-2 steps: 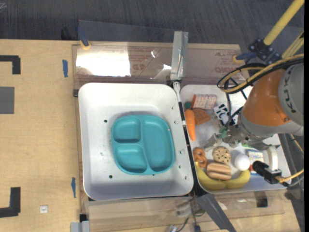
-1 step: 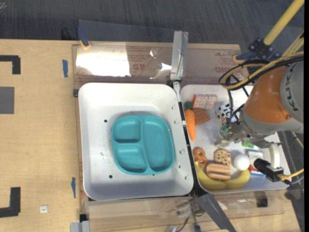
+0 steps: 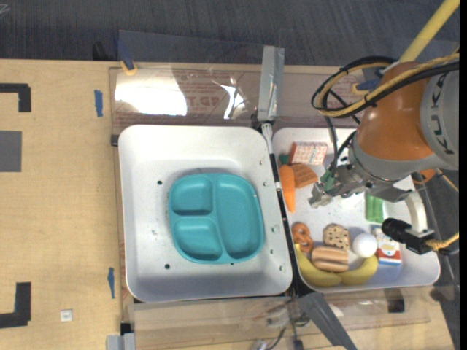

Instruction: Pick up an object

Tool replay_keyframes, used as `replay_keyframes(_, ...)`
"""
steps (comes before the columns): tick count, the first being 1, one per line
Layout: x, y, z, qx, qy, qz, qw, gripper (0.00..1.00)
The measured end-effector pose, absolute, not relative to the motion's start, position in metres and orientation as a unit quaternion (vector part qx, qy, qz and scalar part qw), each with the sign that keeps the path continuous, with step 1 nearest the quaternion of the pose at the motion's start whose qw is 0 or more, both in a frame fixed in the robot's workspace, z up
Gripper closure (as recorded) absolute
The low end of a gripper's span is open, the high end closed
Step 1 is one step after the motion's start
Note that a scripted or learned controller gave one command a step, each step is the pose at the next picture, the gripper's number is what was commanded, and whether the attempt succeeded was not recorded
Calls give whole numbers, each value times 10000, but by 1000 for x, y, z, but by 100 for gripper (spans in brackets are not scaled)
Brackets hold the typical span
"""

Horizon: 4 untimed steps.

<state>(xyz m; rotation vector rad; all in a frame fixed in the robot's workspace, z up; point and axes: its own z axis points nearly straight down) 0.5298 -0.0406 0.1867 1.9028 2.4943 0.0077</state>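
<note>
On my arm (image 3: 438, 115), at the right edge, I can read big dark letters on the grey housing: "KU", the beginning of the brand name, and the rest is cut by the frame. The small box (image 3: 309, 153) in the right bin has a printed pattern, but its letters are too small to read. The carton (image 3: 389, 252) near the egg has also some print in colours, not readable. I find no other text or number.

Two white bins (image 3: 139, 195) — one teal plate (image 3: 217, 217), one banana (image 3: 343, 274)
</note>
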Motion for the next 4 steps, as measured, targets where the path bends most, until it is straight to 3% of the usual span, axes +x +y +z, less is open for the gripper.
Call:
replay_keyframes(1,579,-132,105,5839,8118,-26,-16,100)
replay_keyframes(2,584,-126,120,6115,7912,10,21,100)
replay_keyframes(3,618,-106,130,6388,7694,12,15,100)
replay_keyframes(4,617,-106,130,6388,7693,6,14,0)
